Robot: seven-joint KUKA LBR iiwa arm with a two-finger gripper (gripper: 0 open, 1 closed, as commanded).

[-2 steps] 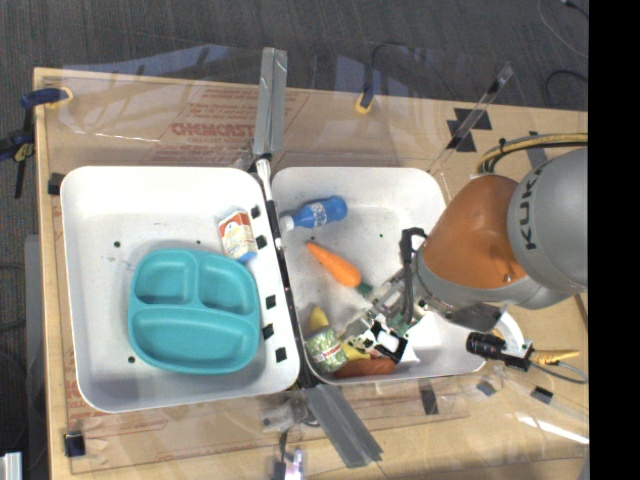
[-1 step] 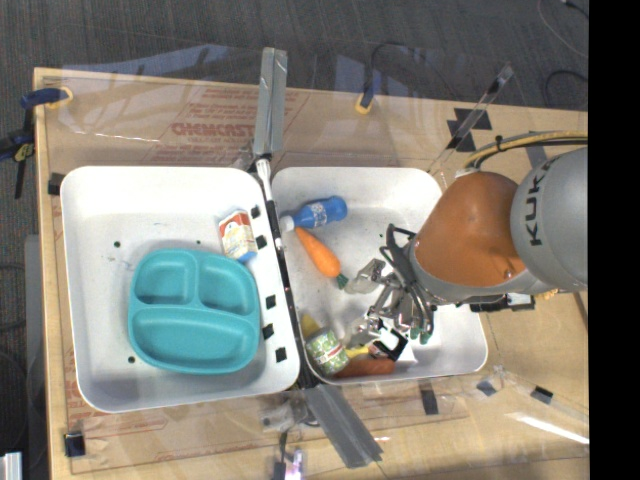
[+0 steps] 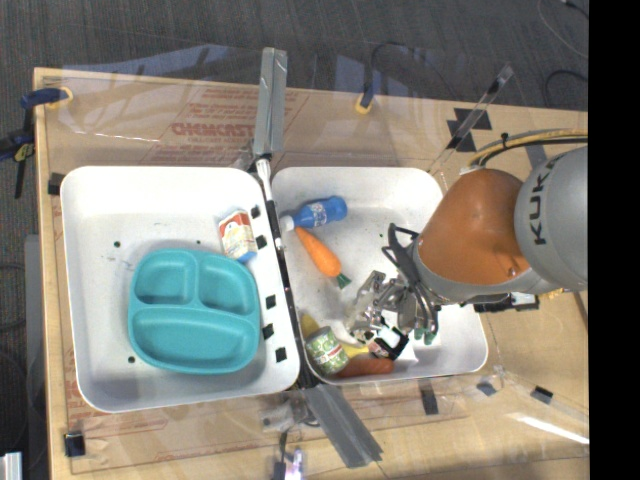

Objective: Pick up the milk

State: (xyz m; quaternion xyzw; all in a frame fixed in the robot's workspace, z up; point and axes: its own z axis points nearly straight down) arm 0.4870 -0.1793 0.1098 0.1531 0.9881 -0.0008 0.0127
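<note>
The milk (image 3: 237, 235) is a small white carton with a red label. It lies in the left bin (image 3: 100, 208) by the dividing wall, just off the far right corner of a teal divided plate (image 3: 193, 309). My gripper (image 3: 378, 320) is low in the right bin (image 3: 400, 193), well to the right of the milk and across the divider. It hangs over a cluster of small items at that bin's front, and nothing of the milk is near it.
The right bin holds a blue bottle (image 3: 316, 212), an orange carrot (image 3: 321, 254), a green round item (image 3: 326, 349), a yellow piece (image 3: 310, 324) and a reddish-brown item (image 3: 366, 365). The orange-banded arm (image 3: 470, 238) covers that bin's right side.
</note>
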